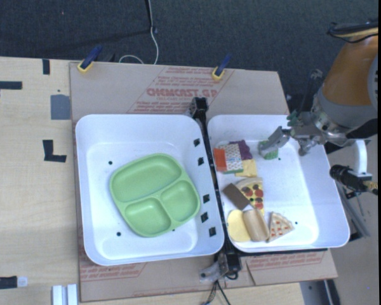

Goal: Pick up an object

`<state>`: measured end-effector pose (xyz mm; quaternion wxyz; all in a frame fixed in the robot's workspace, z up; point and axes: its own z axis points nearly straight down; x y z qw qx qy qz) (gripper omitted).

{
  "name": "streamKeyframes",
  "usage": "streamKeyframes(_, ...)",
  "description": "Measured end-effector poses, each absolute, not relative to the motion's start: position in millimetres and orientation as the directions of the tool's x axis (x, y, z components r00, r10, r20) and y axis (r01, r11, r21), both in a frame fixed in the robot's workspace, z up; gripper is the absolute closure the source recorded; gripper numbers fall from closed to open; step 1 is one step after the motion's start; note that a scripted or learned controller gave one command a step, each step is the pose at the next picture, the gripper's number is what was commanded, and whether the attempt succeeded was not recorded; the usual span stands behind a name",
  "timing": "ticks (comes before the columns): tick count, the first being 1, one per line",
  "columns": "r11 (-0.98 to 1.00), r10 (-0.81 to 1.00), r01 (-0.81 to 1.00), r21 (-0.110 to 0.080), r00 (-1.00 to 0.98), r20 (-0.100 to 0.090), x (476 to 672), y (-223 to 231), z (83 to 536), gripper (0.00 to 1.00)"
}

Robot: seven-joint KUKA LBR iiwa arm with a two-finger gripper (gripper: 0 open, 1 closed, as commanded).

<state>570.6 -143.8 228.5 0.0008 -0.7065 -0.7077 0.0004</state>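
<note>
Two bins side by side on your bench, stuff mostly piled in the right one

Left bin (89, 170) sits touching the right bin (317, 196) along the middle divider; in the left bin you've got a divided plate (153, 194) lying flat, roughly centred; in the right bin the items crowd its left half: a small block cluster (233, 157) at the back, a dotted card piece (253, 191) just in front of it with a bar (237, 197) touching its left side, then a round slab (237, 226), a roll (254, 224) and a pizza wedge (280, 225) lined up left to right at the front; the gripper (271, 144) hangs over the back of the right bin, right of the block cluster, arm coming in from the right.
</note>
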Motion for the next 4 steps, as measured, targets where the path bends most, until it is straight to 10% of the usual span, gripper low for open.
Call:
streamKeyframes(1,-0.002,1.0,1.0,0.007,0.002,-0.003,584.0,-116.0,101.5,0.0)
streamKeyframes(2,0.001,1.0,1.0,0.002,-0.001,-0.006,629.7,-114.2,85.4,0.0)
streamKeyframes(3,0.0,1.0,1.0,-0.001,0.0,-0.001,627.7,-111.7,94.4,1.0)
streamKeyframes(4,0.006,1.0,1.0,0.003,-0.006,0.003,591.8,-59.1,189.8,1.0)
